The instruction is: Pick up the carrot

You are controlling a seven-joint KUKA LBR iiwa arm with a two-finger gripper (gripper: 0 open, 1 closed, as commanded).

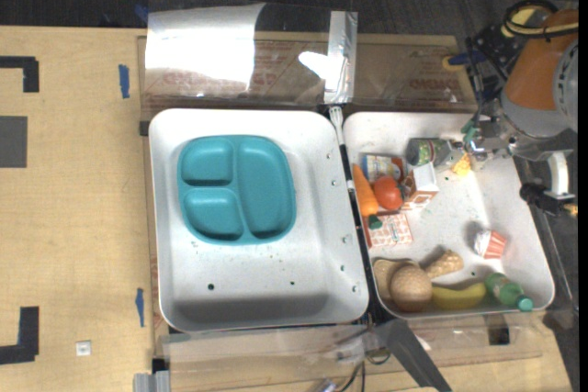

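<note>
The slim orange carrot lies lengthwise against the left wall of the right-hand shallow white bin, at about nine o'clock from that bin's centre, its narrow end pointing up the picture. It sits there wedged into a crowd: a round red tomato touches it at three o'clock, a small printed carton with red and blue markings lies just beyond at twelve o'clock, and a flat white-and-red packet rests just beside its lower end at five o'clock. That pinning between wall and tomato probably leaves little room for a finger on either side, so a grasp along the carrot's length from above looks the likelier way in

The grey arm with its orange band reaches in from three o'clock, and its two-finger gripper hangs over the bin's upper right corner, at about one o'clock, well apart from the carrot. Whether the tool is spread or closed I cannot tell; nothing is seen in it. A small dark tin lies between gripper and carrot

The left-hand shallow white bin holds a teal plastic divided plate, lying flat near the middle. The pick looks not yet begun
</note>
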